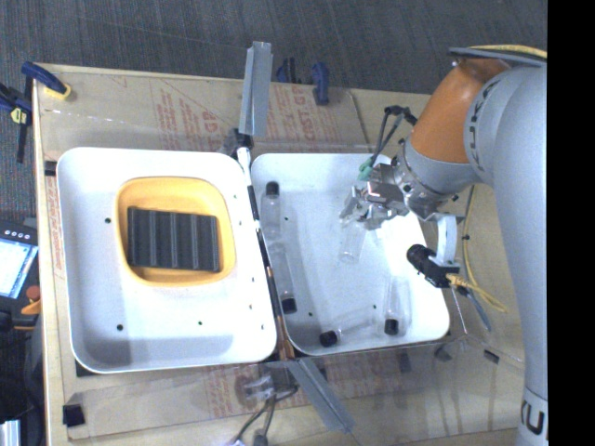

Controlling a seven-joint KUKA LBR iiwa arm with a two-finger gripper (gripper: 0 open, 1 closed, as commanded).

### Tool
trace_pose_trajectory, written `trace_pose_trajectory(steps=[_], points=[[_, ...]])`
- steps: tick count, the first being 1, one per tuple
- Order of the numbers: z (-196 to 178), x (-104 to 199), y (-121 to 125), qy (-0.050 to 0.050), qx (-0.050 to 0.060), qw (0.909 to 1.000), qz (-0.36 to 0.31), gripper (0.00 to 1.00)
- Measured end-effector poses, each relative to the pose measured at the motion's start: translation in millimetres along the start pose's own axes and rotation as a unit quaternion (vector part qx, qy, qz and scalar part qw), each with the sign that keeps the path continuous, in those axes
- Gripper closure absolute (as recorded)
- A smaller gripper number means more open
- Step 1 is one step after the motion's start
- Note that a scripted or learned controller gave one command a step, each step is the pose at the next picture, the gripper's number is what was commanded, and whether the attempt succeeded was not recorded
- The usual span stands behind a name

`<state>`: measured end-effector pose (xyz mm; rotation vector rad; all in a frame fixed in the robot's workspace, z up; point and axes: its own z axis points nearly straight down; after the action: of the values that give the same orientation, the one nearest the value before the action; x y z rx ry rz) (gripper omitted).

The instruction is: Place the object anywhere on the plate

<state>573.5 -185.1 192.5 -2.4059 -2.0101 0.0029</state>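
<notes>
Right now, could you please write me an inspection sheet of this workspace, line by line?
Surface: wooden bench bearing a left bin and a right bin, side by side.
Job's things: yellow plate in the left bin, with a dark ribbed insert on it; the object to place cannot be identified.
Clutter: several clear tubes with black caps lying in the right bin.
Grippers: gripper over the right bin's upper part; whether it holds anything cannot be told.
Cables: thin cables at the wrist; yellow cable lower right.
Surroundings: blue clamps on the bench edge; dark carpet.
</notes>
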Motion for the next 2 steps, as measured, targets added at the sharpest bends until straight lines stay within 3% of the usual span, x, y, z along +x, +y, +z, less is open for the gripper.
trace_pose_trajectory(steps=[1, 2], points=[[-25.2, 75.0, 13.8, -0.002, -0.002, 0.9953, -0.096, 1.00], [2.5, 152.0, 9.4, -0.001, 0.000, 0.9911, -0.133, 1.00]])
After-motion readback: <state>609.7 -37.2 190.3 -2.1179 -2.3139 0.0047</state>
